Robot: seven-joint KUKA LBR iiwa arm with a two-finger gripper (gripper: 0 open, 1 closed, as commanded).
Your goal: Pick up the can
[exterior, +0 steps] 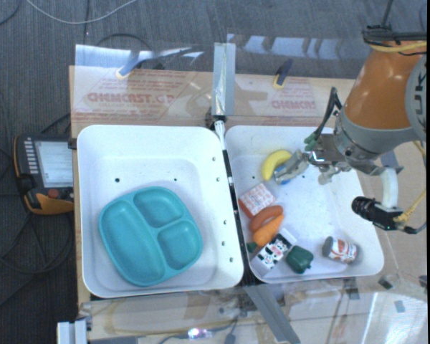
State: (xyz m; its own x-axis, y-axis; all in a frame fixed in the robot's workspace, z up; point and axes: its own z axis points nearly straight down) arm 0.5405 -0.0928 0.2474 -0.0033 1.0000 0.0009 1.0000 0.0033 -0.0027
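Hovering over the far part of the right-hand shallow white bin (373, 260), the grey two-finger pincer (295, 168) points leftward from the arm's wrist, its tip just beside the curved yellow banana (274, 162). Whether its jaws stand apart or closed cannot be told from this slanted view, and nothing can be seen held between them.

The task's thing, a small red-and-white metal can (340, 249), lies on its side near the bin's near right corner. It sits well apart from the pincer, toward the near side and somewhat to the right. Its long axis appears to run roughly left to right, with one pale end facing left. That offset is what the coming move would seem to depend on.

Left of the can rest a dark green blocky object (299, 259), a black-and-white patterned piece (274, 251), an orange carrot-shaped item (267, 224) and a red-and-white checked packet (256, 197). A turquoise divided plastic plate (151, 234) fills the left-hand bin (100, 145).

The wrist's bulk hides part of the pincer, and the can's label is too small to read.
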